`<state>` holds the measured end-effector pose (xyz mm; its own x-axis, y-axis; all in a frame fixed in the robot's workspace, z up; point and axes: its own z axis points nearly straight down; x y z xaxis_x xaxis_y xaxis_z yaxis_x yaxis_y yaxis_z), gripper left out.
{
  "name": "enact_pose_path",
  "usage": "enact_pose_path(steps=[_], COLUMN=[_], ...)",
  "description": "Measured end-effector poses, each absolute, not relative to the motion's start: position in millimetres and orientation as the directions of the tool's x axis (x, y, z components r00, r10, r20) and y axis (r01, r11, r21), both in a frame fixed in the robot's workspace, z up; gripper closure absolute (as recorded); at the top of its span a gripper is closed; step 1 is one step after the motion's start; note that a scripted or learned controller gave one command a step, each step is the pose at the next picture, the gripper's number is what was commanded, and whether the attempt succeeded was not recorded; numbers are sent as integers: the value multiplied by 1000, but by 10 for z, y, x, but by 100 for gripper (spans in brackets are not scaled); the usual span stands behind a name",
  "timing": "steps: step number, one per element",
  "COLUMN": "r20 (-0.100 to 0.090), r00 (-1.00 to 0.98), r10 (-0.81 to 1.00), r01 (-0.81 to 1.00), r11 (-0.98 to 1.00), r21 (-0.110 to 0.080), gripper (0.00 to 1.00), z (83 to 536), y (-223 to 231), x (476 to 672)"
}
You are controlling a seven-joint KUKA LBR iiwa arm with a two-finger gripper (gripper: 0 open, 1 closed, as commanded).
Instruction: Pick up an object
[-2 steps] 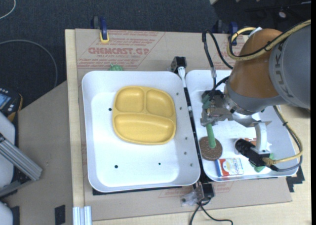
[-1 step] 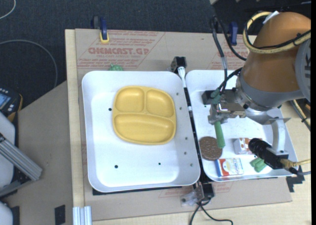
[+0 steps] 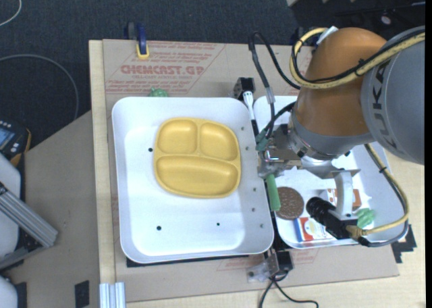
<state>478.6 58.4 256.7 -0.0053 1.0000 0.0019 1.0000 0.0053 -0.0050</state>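
Two shallow white bins sit side by side on a brown board [image 3: 169, 63] printed CHEMCAST, with a blue-and-yellow clamp [image 3: 140, 40] at the board's 12 o'clock edge. The left bin [image 3: 135, 219], at 9 o'clock of the pair, holds one yellow divided plate [image 3: 198, 158] with three compartments. It lies flat in the bin's 12 o'clock half, apart from all four walls. The right bin [image 3: 286, 231], at 3 o'clock, is largely covered by the arm [image 3: 337, 90], whose orange band and grey body come in from 3 o'clock. The gripper [image 3: 272, 157] is low over the right bin's 9 o'clock wall, just beside the seam between the bins. Whether it is apart, together or clamped on anything cannot be told from this angle. A green stick [image 3: 272, 192] lies directly at 6 o'clock of the gripper along that same wall, its upper end meeting the gripper's metal; a grasp is not confirmed. A brown disc [image 3: 291, 202] lies flat just at 3 o'clock of the stick, touching or nearly touching it. A red-and-white packet [image 3: 309, 231] lies at 5 o'clock of the disc, near the bin's 6 o'clock rim. A small green piece [image 3: 365, 217] sits farther toward 3 o'clock.
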Motion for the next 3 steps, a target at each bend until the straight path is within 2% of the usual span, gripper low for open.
enact_pose_path(steps=[1, 2, 3], r20=[9, -2, 3], r00=[-19, 2, 9], r10=[1000, 1000, 1000], r01=[1000, 1000, 1000], r11=[18, -2, -9], r21=[13, -7, 15], gripper=[100, 100, 100], z=[3630, 3156, 4403], y=[2242, 2003, 1110], x=[4930, 4778, 4805])
